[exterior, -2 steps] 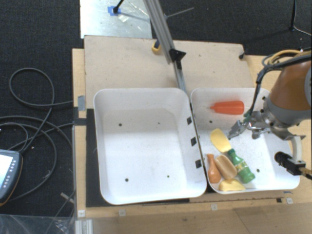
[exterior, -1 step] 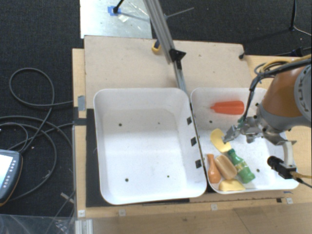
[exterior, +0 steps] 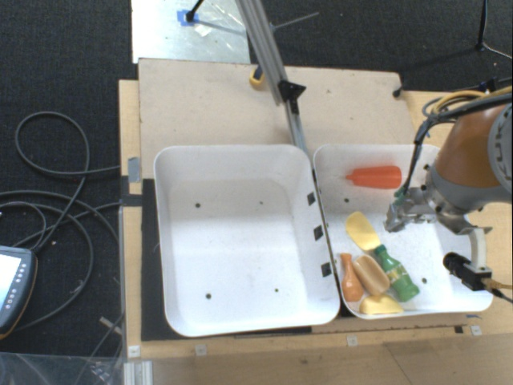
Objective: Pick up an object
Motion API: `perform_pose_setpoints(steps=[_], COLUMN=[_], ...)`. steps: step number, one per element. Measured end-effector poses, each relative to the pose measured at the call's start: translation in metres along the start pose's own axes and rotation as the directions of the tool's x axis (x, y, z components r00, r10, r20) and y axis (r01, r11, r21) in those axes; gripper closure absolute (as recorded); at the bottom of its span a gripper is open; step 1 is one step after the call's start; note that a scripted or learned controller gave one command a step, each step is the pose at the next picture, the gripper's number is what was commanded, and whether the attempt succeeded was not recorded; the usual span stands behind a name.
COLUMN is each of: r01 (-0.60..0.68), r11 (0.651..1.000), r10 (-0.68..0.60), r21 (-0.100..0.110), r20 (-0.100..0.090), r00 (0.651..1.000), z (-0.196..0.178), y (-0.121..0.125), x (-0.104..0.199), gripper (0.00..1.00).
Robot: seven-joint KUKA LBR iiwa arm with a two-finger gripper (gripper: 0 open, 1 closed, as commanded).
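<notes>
Over the right bin (exterior: 333, 163), the gripper (exterior: 398, 217) hangs just right of a yellow piece (exterior: 362, 231), its grip state impossible to tell, with a carrot (exterior: 374, 176) behind and a green bottle (exterior: 396, 273) nearer front.

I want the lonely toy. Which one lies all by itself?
The orange carrot at the right bin's far end. The other toys crowd together at the near end.

White left bin (exterior: 172, 295), white right bin (exterior: 333, 160), orange carrot (exterior: 374, 176), yellow banana (exterior: 363, 231), green bottle (exterior: 397, 274), tan hot dog (exterior: 371, 274), beige bench (exterior: 208, 103), grey-orange arm (exterior: 477, 163).
</notes>
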State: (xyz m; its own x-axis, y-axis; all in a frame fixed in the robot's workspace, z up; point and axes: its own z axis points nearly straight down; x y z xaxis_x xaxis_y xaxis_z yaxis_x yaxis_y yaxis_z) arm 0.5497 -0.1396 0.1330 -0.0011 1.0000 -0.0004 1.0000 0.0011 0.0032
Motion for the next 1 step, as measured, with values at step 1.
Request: perform_pose_setpoints(steps=[1], r01=[0.005], r11=[1.000], r10=[-0.005], r21=[-0.005], r20=[0.001], r00=[1.000], z=[-0.0626], y=[-0.0003], x=[0.0050], gripper=[1.00])
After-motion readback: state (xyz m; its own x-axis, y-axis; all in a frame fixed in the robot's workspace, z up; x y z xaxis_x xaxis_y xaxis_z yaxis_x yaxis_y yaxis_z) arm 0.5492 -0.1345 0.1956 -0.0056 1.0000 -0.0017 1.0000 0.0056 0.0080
